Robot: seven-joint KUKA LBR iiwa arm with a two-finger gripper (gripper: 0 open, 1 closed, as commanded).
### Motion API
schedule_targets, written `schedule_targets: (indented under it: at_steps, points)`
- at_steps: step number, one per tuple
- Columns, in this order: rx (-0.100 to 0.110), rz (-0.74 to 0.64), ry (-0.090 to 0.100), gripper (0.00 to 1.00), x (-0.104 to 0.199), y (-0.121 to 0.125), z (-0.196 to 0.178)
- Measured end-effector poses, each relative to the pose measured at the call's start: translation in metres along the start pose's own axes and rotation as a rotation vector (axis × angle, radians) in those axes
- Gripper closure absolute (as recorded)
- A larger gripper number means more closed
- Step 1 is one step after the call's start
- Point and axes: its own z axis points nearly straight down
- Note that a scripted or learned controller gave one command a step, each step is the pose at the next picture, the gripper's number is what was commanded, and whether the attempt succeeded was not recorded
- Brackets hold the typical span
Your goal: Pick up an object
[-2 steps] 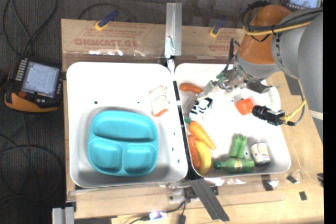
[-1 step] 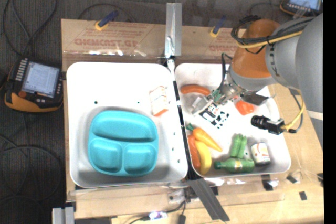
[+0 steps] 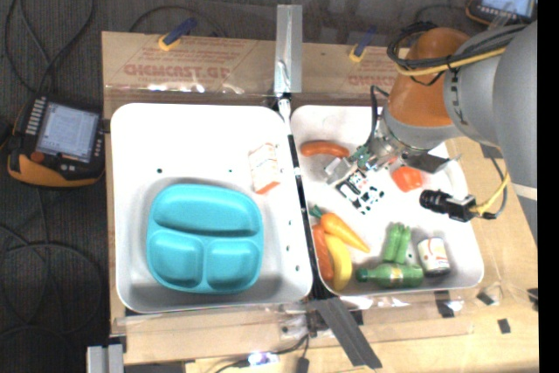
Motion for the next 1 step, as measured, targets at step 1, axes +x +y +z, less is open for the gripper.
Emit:
schedule_targets:
  at_steps: [1]
  points:
    - [0.001, 0.037, -0.004, 1.00, 0.0114, 0.0750, -0.0864]
